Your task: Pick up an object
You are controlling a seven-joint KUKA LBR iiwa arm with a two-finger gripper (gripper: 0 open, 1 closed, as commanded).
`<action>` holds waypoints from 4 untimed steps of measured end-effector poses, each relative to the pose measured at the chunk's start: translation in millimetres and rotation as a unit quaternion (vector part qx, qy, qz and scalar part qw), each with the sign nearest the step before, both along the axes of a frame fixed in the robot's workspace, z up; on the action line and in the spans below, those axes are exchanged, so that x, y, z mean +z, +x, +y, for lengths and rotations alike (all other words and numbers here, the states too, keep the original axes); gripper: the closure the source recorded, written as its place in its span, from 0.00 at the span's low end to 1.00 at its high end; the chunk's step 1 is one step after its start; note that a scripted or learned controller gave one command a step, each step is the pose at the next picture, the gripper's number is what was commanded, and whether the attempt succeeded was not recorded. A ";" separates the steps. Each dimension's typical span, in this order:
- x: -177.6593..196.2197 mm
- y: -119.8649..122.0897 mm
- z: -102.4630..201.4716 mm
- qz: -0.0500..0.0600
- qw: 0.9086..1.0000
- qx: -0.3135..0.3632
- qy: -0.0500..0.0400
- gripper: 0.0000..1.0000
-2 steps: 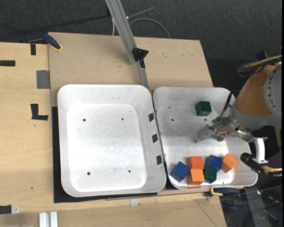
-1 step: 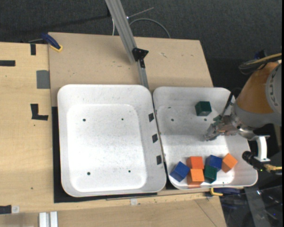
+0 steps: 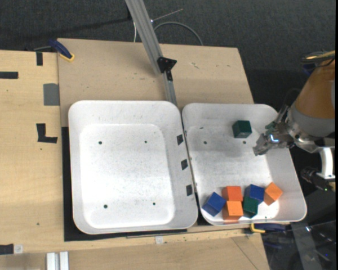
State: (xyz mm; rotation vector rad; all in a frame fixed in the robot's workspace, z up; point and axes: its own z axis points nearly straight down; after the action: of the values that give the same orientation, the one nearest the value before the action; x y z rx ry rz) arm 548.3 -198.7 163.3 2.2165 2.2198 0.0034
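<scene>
Presently:
Worktop [image 3: 129, 72]: wooden, bearing two white bins.
Tool [image 3: 266, 142]: above right bin [image 3: 214, 162], beside green block [image 3: 241, 129]; opening indiscernible.

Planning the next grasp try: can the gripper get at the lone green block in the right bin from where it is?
Probably yes. The green block stands apart from the other blocks, and the gripper hangs just beside it with bare bin floor between.

bench: pale wood [image 3: 22, 167] | floor: dark grey carpet [image 3: 259, 16] | fixture: slanted metal rail [image 3: 142, 21]
</scene>
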 end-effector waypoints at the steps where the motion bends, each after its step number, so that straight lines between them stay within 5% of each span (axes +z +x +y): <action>1: 52.0 -4.6 8.6 0.000 1.000 0.000 0.000 1.00; 2: 115.0 0.6 10.1 -0.001 1.000 0.000 0.000 1.00; 4: 92.4 34.6 117.9 0.004 1.000 0.003 0.002 1.00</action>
State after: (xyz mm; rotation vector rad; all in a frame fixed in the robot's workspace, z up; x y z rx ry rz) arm 583.0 -80.8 255.7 2.2155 2.2315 -0.0007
